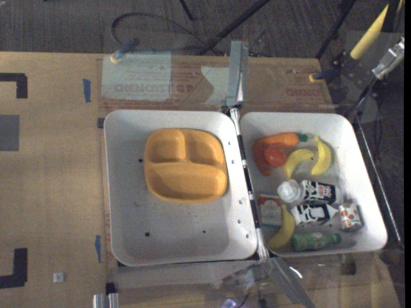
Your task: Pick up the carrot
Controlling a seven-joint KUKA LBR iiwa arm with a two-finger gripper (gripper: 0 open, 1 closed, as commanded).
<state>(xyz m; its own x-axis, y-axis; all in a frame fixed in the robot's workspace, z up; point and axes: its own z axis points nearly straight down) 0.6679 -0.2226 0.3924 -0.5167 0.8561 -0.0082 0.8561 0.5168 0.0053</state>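
The carrot (282, 138) is orange with a small green tip and lies across the far left part of the right bin (363, 172). Just below it sits a red-orange round fruit (275, 155), touching or nearly touching it. Two yellow bananas (298, 160) (321, 156) curve beside that fruit on its right.
The left bin (122, 191) holds an orange divided plate (186, 165). Lower in the right bin lie a clear bottle with black-and-white label (308, 190), a second such carton (313, 214), a small can (350, 216), a green bottle (314, 240), another banana (284, 230) and a small box (270, 210).
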